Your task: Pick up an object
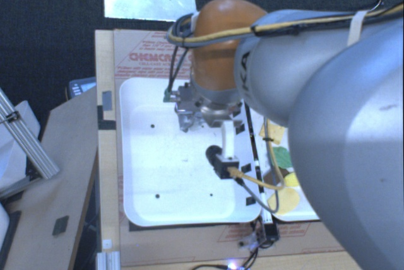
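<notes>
My gripper (pixel 185 118) hangs over the upper middle of the left white bin (pixel 158 199), below the orange band (pixel 221 41) of the arm. It is seen from above and nothing shows in its grasp. In the right bin (pixel 303 216), mostly hidden by the grey arm, lie a green object (pixel 282 157), a yellow round object (pixel 284 199) and another yellow piece (pixel 275 131). The gripper stands well to the left of these objects.
The big grey arm (pixel 328 92) covers most of the right bin. A black connector with a yellow cable (pixel 218 163) hangs over the divide between the bins. Both bins rest on cardboard (pixel 142 57). A metal rail (pixel 25 139) lies off the bench at the left.
</notes>
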